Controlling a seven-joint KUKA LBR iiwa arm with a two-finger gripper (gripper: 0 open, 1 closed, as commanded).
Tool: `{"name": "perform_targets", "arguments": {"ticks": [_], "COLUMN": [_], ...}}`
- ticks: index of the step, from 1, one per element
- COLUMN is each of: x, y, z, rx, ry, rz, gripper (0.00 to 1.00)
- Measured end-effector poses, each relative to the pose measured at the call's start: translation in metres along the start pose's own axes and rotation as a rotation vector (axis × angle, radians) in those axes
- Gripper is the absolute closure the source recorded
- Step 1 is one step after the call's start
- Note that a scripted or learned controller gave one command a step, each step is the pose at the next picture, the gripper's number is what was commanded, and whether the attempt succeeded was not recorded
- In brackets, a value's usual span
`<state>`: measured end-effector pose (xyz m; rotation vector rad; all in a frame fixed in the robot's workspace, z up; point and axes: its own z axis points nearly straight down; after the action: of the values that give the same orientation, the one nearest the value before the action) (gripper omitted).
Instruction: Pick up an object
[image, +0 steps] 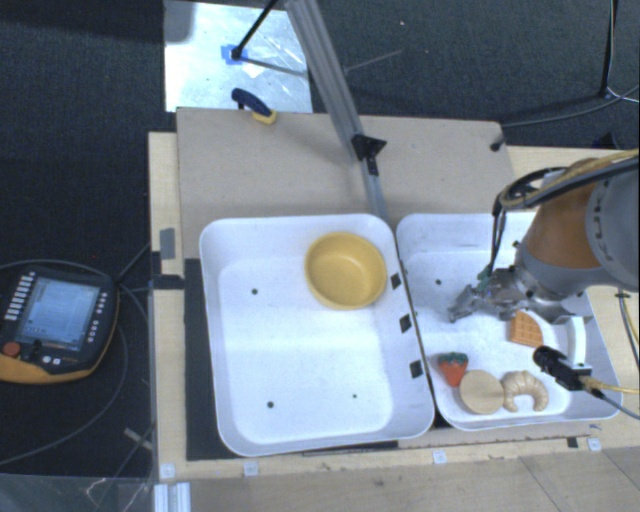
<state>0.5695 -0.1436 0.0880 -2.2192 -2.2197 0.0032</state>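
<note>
near the right bin's front rim, the croissant (525, 390) lies crosswise; tool (466, 303) grip unclear.

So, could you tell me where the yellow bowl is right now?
In the camera view, the yellow bowl sits in the left bin, near its upper right corner, close to the divide with the right bin.

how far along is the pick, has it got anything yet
Nothing looks picked yet. The yellow bowl sits in the left bin; the waffle piece, strawberry, round cookie and croissant all lie on the right bin floor. The claw is low inside the right bin, nothing visibly between its fingers. Grasping and lifting remain.
</note>
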Motion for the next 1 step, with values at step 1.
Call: {"name": "perform_targets", "arguments": {"ticks": [1], "x": [-0.0004], "y": [0.0015], "z": [-0.0129], "rx": [-0.005], "ry": [-0.001], "rz": [0.000], "gripper": [1.00]}}
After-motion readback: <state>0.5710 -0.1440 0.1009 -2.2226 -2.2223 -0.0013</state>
